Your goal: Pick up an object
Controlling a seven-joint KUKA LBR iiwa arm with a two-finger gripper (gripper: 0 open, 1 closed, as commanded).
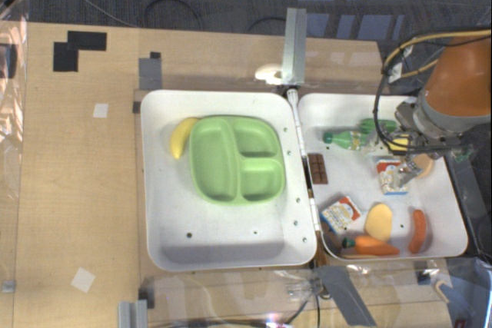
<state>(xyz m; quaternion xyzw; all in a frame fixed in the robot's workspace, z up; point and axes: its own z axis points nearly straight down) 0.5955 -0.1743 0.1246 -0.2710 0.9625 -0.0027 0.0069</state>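
Your arm's orange band and grey wrist cover the pincer (419, 159), so you cannot tell its state. It sits low over the upper right part of the right bin (461, 242), just above a crumpled white packet (393, 177) that it seems to touch; contact itself is hidden. Left of it lies a green bottle (350, 139), partly under cables. Nearer the front you have a small carton (340, 213), a yellow lemon-like piece (379, 221), a carrot (373, 246) and a sausage (417, 230). A brown bar (317, 167) lies by the left wall. The left bin (169, 242) holds a green divided plate (234, 159) with a banana (181, 137) half tucked behind it, well apart from the pincer.
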